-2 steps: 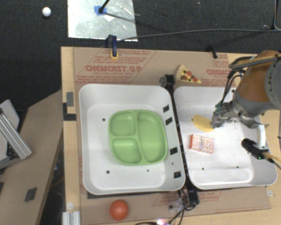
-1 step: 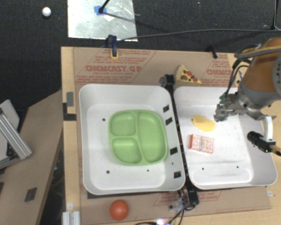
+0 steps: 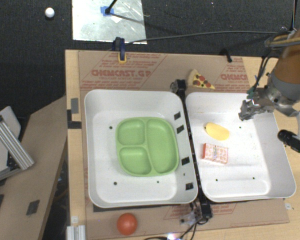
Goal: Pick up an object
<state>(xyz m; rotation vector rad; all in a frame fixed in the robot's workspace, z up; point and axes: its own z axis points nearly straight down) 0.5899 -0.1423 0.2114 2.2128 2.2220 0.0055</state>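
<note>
At the near edge of the table a red ball lies outside the bins, just in front of the left bin. This bin holds a green tray with three sections; white floor stays free all around the tray.

In the right bin there are two things near the left wall. The closer one is a small box, pink and white, lying flat; its print is too small to read. Just behind it, apart from it, lies a yellow piece, smooth and oval. The right half of this bin floor is open.

The gripper hangs over the back part of the right bin, to the right of the yellow piece and well apart from it. I cannot tell if the jaws are apart or together.

Behind the bins a pizza slice toy sits at the rim. The brown board shows red letters "CHEMCAST".
</note>
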